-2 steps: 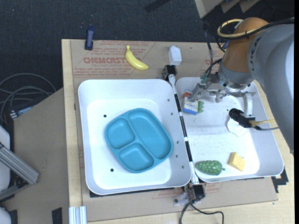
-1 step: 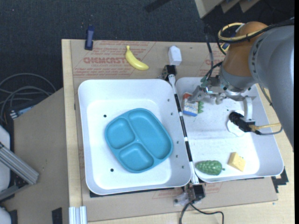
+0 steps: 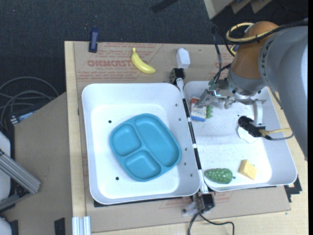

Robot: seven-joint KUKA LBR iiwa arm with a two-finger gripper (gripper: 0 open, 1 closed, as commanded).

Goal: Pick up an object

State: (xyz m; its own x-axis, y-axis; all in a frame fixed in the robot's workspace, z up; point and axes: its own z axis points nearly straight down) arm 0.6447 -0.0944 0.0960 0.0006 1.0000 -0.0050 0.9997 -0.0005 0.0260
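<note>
- Legible writing: the brown sheet (image 3: 112, 65) covering the table under both bins carries red print. The large word appears to read "CHEMCAST"; the smaller lines around it are too fine to read.
- The box (image 3: 198, 112) has a white, blue and red label, and its text is too small to read.
- Tool (image 3: 208, 97): it hangs over the far left corner of the right bin (image 3: 274, 177), just beside the box. The view does not show whether it is apart or together, and nothing can be confirmed in its grip.
- Arm (image 3: 288, 67): grey with an orange band, it reaches in from the right and covers the right bin's far right corner.
- Objects for picking, right bin: the box lies against the left wall, with a small green piece (image 3: 210, 112) touching its right side. A knobbly green fruit (image 3: 218, 176) and a yellow block (image 3: 248, 170) lie near the front edge, slightly apart.
- Left bin (image 3: 98, 131): a blue divided plate (image 3: 144, 146) lies flat near the middle.
- On the sheet behind the bins: a banana (image 3: 142, 62), a small blue item (image 3: 93, 39) and a small white item (image 3: 183, 58).
- Floor at left: looped cables (image 3: 24, 102).
</note>
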